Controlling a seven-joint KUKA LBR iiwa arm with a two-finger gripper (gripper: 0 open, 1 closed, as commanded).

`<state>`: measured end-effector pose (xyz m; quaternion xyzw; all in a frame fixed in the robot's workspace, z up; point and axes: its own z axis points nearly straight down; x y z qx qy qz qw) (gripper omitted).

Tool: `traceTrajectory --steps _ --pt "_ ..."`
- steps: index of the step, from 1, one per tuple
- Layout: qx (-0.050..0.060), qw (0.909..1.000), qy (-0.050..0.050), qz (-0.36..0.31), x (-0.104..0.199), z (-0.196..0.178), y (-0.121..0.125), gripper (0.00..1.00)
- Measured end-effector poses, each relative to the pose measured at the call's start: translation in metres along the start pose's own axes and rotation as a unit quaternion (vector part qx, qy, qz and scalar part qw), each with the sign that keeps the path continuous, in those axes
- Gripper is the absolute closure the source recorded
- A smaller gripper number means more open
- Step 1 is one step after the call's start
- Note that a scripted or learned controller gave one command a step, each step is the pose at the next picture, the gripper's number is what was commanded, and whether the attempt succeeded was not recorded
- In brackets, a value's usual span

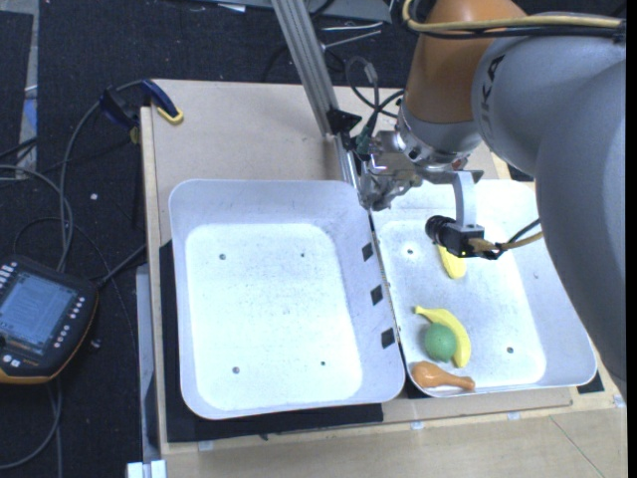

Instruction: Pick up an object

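The right bin (518,267) holds several small objects. A yellow piece (454,265) lies near its middle, partly under a black part of the arm's tool. Toward the front lies a yellow banana (446,320) with a green ball (439,343) against it. An orange pear-shaped object (441,375) rests by the front rim. My gripper (390,189) hangs over the back left corner of the right bin, close to the divide between the bins, behind and to the left of the yellow piece. I see nothing held in it.
The left bin (269,297) sits beside the right one, their rims overlapping at the middle. A slanted metal bar (309,58) rises behind the gripper. A blue-and-yellow clamp (159,103) sits at the bench's back left corner; a handheld pendant (35,317) lies off the bench at left.
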<state>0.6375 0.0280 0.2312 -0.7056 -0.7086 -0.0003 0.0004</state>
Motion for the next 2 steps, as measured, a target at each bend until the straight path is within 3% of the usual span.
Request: traceTrajectory --steps 1,2 --pt "0.0 1.0 0.0 0.0 0.0447 0.0053 0.0065 1.0" --pt "0.0 1.0 -0.001 0.002 0.0424 0.005 0.0067 0.0"
